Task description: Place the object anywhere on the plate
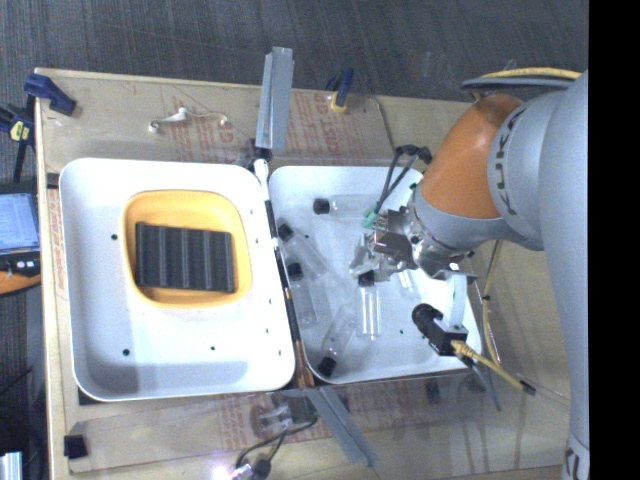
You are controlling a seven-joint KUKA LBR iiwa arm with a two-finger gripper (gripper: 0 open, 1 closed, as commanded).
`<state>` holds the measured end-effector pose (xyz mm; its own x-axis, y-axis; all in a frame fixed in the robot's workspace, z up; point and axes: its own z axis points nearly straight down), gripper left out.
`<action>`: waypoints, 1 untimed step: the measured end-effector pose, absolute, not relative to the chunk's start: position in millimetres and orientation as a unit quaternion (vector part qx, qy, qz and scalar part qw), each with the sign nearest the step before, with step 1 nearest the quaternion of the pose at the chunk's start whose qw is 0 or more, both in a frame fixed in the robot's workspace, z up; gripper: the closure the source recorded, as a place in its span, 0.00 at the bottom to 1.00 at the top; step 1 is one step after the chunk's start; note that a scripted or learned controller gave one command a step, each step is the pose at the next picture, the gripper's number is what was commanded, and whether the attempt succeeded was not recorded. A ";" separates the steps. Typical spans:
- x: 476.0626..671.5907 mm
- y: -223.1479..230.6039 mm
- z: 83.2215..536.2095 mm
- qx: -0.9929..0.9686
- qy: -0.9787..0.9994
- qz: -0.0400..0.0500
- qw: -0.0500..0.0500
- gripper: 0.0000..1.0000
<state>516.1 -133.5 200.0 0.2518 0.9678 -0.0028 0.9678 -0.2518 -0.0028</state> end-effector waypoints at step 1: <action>562.0 -93.1 251.7 -0.746 -0.666 0.001 0.002 1.00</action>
